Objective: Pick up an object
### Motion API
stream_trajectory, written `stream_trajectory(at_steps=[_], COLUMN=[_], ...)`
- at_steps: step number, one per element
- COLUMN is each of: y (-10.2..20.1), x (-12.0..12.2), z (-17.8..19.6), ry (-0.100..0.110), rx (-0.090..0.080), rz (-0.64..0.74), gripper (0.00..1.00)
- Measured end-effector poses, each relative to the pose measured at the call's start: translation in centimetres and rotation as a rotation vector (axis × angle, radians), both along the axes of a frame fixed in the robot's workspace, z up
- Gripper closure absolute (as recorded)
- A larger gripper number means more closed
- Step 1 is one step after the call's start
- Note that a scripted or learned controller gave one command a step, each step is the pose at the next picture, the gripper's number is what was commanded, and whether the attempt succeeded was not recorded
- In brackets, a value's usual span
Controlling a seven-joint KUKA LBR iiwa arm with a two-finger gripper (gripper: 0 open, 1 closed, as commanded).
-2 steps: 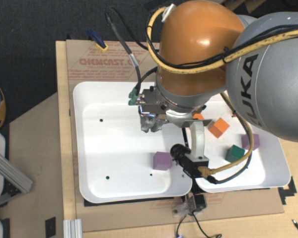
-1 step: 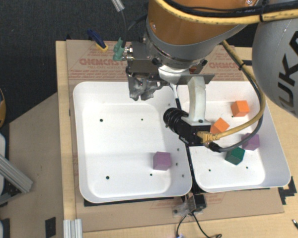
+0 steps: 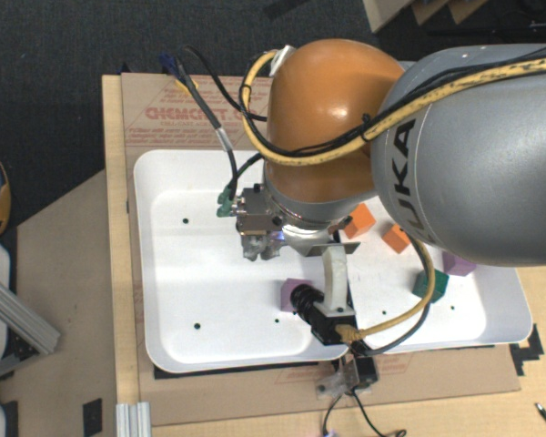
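While carpet (image 3: 91,25) surrounds, bin (image 3: 182,280) holds orange block (image 3: 397,238).

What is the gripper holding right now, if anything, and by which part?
Cannot be told: the arm's orange wrist covers most of the gripper from above.

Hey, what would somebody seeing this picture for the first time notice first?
The grey arm with its glossy orange band looms over the middle of the view, hiding much of the white bins. Beside it on the right, two orange blocks, a teal piece and a purple piece stand out against the white floor. A second purple piece lies just below the arm's centre.
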State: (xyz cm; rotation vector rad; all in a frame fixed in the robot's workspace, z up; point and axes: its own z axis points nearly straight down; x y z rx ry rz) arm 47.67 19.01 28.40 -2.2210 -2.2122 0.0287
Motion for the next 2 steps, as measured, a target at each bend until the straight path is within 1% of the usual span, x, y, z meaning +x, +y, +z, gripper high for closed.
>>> stream_trajectory(at_steps=[1, 2], y=[2.1, 3.5], x=[1.5, 0.1], z=[24.4, 19.6], ry=[-0.036, -0.012], rx=[0.017, 0.007], rz=[0.006, 0.006], gripper=[1.00, 1.00])
